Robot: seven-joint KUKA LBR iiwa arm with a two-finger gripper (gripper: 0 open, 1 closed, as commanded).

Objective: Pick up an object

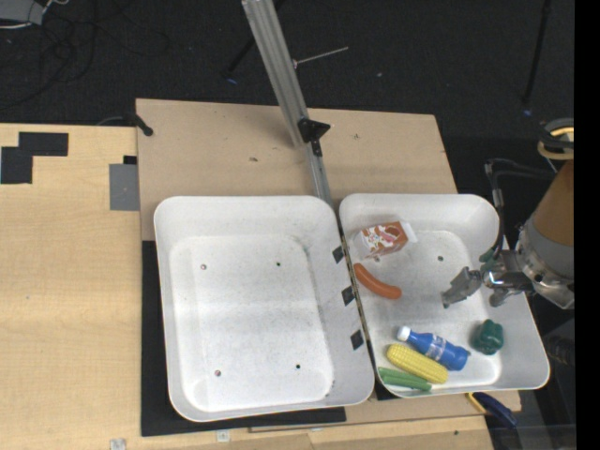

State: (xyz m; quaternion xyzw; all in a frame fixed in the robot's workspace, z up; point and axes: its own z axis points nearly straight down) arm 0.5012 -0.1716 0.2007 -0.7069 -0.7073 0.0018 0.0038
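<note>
1. The right bin (469, 212) holds six loose objects: one red-and-white snack packet (383, 238), one orange-red sausage (377, 283), one blue bottle (434, 347) with a white cap, one yellow corn cob (417, 364), one green pod-like vegetable (405, 381) and one dark green lump (487, 337)
2. The packet lies near the bin's far left corner, the sausage just below it by the left wall; bottle, corn and green pod cluster at the near edge, touching or almost so; the green lump sits apart toward the right
3. The packet bears print, too small to read
4. The gripper (459, 292) hangs over the bin's right half, above bare floor; its fingers look slightly apart and clasp nothing
5. The left bin (246, 212) is one white tray beside it
</note>
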